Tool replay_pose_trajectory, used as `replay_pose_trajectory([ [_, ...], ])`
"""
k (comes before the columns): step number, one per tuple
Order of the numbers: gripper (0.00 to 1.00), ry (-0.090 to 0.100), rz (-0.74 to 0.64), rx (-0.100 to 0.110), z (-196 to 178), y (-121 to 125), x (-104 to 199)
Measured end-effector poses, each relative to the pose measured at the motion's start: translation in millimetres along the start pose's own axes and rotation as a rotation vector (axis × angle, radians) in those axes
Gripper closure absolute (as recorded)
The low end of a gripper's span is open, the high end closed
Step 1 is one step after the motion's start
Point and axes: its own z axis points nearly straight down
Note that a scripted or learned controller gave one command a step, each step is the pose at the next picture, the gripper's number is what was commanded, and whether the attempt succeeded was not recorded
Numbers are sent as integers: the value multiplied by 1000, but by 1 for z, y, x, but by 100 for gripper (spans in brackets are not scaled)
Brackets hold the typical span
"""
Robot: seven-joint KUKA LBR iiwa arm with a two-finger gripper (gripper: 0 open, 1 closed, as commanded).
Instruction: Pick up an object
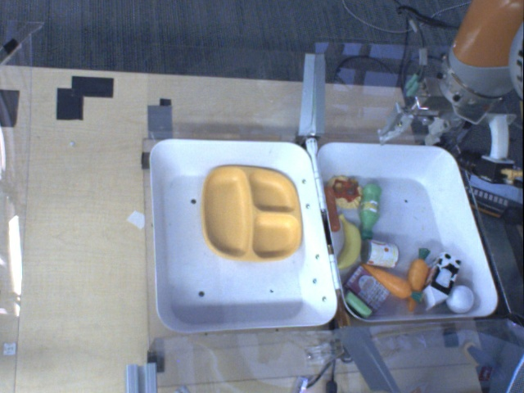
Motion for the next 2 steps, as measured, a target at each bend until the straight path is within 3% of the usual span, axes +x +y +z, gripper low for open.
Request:
replay_pose_trajectory([
  [1,0,0,-13,1,103,-78,15],
  [2,0,-1,-194,-4,179,-123,3],
])
